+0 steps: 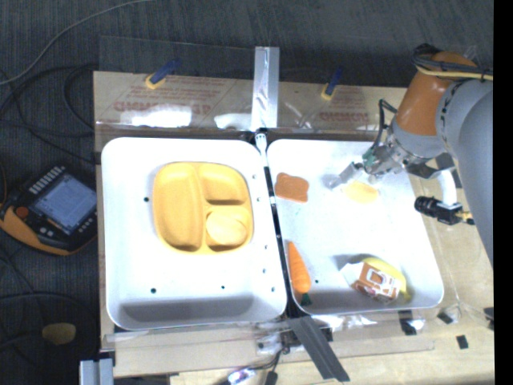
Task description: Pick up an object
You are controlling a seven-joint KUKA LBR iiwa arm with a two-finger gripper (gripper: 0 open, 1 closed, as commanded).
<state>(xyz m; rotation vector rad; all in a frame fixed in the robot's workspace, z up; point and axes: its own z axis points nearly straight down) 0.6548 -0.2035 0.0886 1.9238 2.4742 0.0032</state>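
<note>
Carrot lies along right bin's left wall, long axis near-far, leafy end near. Gripper above pale yellow piece; finger state indeterminate. Brown surface, dark carpet.

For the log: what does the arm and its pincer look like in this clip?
The arm is smooth and grey, with a rounded orange band above the wrist. Below it sits a small metallic pincer with silvery parts and a hint of green. A black cylindrical part juts out beside the wrist, and thin cables run along it.
</note>
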